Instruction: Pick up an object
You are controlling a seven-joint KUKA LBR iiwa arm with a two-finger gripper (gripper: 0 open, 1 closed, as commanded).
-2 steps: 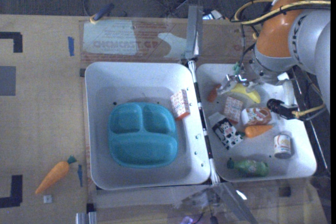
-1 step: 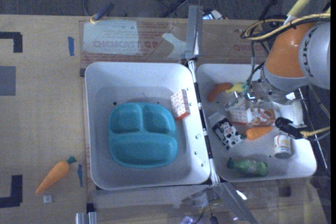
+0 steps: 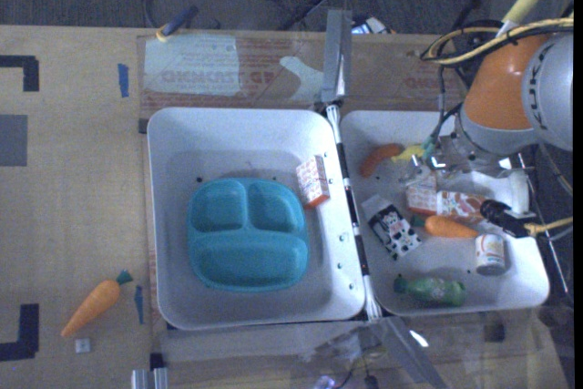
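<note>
Lower your gripper (image 3: 435, 161) squarely over the carton (image 3: 444, 200) in the right bin (image 3: 537, 282); I cannot tell its opening.

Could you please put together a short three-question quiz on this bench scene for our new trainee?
1. True or false: the blue divided tray lies in the right bin.
2. Which item lies outside both bins? A) green bottle B) toy carrot C) small can
3. Fill in: the small carton leans near the left bin's ____ wall.

Key: 1 false, it lies in the left bin; 2 B, on the bench; 3 right.
</note>
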